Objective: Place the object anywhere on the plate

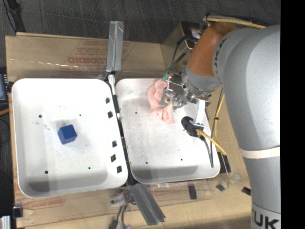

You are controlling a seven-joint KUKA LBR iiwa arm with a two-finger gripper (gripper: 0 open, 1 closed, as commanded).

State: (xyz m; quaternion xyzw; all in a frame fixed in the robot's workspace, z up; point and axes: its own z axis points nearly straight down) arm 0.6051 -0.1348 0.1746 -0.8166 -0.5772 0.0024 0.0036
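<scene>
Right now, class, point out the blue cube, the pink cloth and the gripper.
blue cube (67,133): camera view, on its top face, left bin.
pink cloth (155,95): camera view, on its upper folds, right bin.
gripper (169,99): camera view, between its fingertips, over the cloth.

I see the left bin (28,128) mostly open floor, with only a blue cube (67,133) near its middle. The right bin (157,151) has a free lower half. Its upper right is crowded: a pink cloth (159,99), the gripper (170,99) upon it, and the grey arm (248,80) overhanging that side.
</scene>
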